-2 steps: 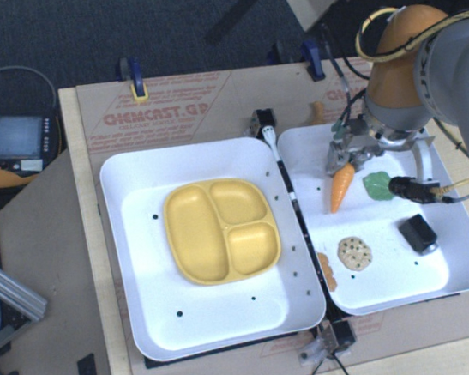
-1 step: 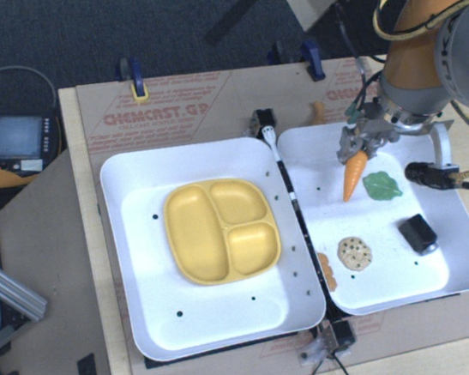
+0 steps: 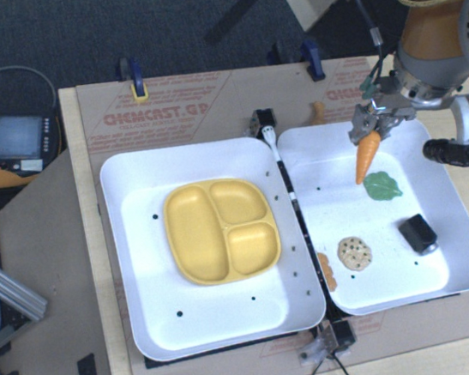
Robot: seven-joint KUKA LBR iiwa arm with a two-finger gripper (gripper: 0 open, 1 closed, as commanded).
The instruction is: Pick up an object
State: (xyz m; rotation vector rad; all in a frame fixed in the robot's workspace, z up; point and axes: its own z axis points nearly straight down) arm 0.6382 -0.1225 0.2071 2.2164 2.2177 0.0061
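Gripper (image 3: 376,125) over the right bin's (image 3: 463,276) far edge, fingers pinching the thick top of an orange carrot (image 3: 366,156), carrot hanging tip down just below the claw, green leaf (image 3: 382,186) beneath the tip, cookie (image 3: 354,253) nearer the front edge.

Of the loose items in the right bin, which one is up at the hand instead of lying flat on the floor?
The orange carrot: its thick end is between the fingers of the hand, tip hanging down. The green leaf, cookie and black block lie flat.
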